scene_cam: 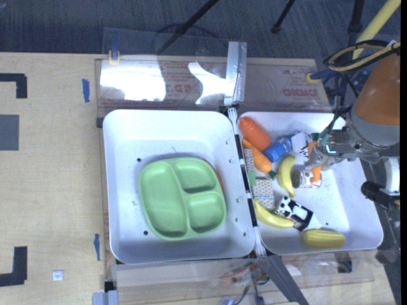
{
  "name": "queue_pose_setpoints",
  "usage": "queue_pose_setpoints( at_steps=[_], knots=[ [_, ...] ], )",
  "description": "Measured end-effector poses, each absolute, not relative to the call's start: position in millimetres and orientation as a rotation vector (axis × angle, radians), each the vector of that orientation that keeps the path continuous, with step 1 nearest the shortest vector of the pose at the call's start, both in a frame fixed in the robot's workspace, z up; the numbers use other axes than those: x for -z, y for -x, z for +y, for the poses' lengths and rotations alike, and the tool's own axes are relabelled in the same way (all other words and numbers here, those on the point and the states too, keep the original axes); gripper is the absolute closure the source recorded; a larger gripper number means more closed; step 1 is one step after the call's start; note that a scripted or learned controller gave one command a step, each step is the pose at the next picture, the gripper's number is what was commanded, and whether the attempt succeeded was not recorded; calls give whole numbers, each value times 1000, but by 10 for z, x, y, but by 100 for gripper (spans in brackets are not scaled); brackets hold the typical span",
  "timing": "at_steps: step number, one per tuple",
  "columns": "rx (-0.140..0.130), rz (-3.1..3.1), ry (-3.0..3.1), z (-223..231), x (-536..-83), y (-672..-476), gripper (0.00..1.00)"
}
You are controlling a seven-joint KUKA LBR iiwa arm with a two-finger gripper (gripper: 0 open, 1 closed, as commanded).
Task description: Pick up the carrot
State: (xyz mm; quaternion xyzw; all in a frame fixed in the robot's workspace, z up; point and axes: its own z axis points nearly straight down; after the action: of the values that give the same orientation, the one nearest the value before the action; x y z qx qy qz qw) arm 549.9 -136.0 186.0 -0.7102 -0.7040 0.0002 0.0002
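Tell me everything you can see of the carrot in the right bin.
The carrot is a smooth, glossy orange piece, plastic-looking, rounded at its upper end. It lies tilted in the right bin's upper left corner, against the divider wall. Its lower end meets the blue item. A second orange piece lies just below.

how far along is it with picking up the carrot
Nothing looks done yet: the carrot lies in the right bin, against its left wall near the top corner, touching a blue item. The gripper sits over the clutter in the middle of that bin, right of the carrot. Reaching it, gripping and lifting all remain.
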Motion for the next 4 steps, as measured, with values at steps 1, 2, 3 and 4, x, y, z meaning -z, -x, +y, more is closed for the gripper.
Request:
queue_pose_setpoints(
  at_steps=[1,2,3,4],
  knots=[
    [0,-2212,2231,-1361,-1861,-5499,0],
    [0,-2284,2160,-1004,-2346,-5766,0],
    [-2,-2278,2162,-1449,-1636,-5811,0],
    [-2,-2278,2162,-1448,-1636,-5811,0]
  ],
)
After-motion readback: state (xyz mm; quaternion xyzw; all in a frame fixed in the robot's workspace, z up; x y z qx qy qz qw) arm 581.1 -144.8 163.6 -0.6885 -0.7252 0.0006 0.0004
